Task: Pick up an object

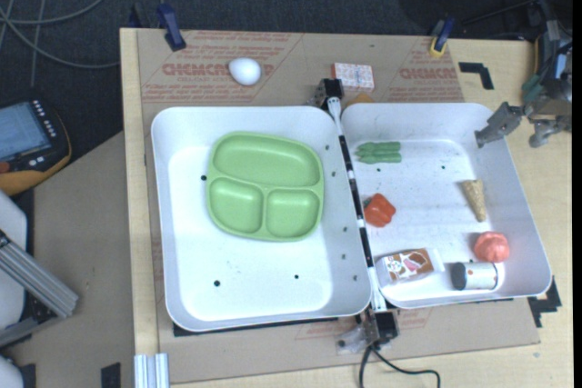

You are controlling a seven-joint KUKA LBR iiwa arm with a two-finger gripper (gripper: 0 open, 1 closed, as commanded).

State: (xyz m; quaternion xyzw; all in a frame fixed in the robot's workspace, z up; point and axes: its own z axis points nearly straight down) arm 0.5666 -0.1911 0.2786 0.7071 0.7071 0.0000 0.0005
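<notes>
Nearest the camera, along the front wall of the right bin [523, 195], lie a small brown-and-white carton [406, 265] and, just beside it, a white tube with a dark cap [475, 275]. Just behind the tube sits a pink-red lumpy piece [491, 245], and further back a tan cone [475, 198]. Near the divider between the bins rests an orange-red piece [379, 210], and behind it a green pod-like item [378, 153] lies near the far wall. The left bin [173, 223] carries a green three-compartment tray [265, 186]. Beyond the bins, on the bare surface [291, 59], I see a white egg-shaped thing [244, 70] and a small patterned block [354, 75]. My end effector [516, 124] hangs at the right bin's far right corner, above the rim; its fingers seem to stand apart with nothing between them, though the view there is small and blurred.
</notes>
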